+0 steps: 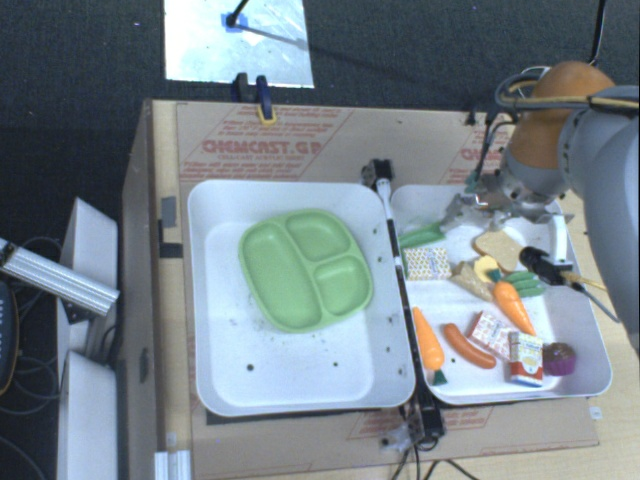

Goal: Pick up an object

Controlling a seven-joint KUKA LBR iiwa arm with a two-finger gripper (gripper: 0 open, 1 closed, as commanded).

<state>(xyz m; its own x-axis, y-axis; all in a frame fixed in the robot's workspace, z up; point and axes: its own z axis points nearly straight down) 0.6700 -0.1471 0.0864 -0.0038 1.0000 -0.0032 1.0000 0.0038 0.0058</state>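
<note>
Counter (260, 148): brown board carrying two shallow white bins side by side.
Left bin (230, 368): holds one green divided plate (305, 268), lying flat near the middle, three compartments facing up.
Right bin (582, 316): holds a scatter of toy food, mostly in its middle and near half.
Arm (600, 148): grey, orange band above the wrist, reaching in from the right over the far end of the right bin.
Hand (470, 206): low over the far left part of the right bin, just beyond the green pod (420, 236) and the bread slice (500, 248).
Hand state: cannot tell from where I stand; nothing seen gripped in it.
Things to pick, far group: green pod by the wall between the bins; speckled block (427, 262) just nearer than it; bread slice to the right of both.
Things to pick, middle: one carrot (513, 306) slanting, leafy end toward the bread.
Things to pick, near group: second carrot (428, 340) along the dividing wall; sausage (470, 346) beside it; red-and-white packet (488, 330) touching the sausage; small carton (525, 358) upright near the front rim; purple piece (558, 358) just right of the carton.
Contact: hand close to the pod and bread; contact with either not resolved.
</note>
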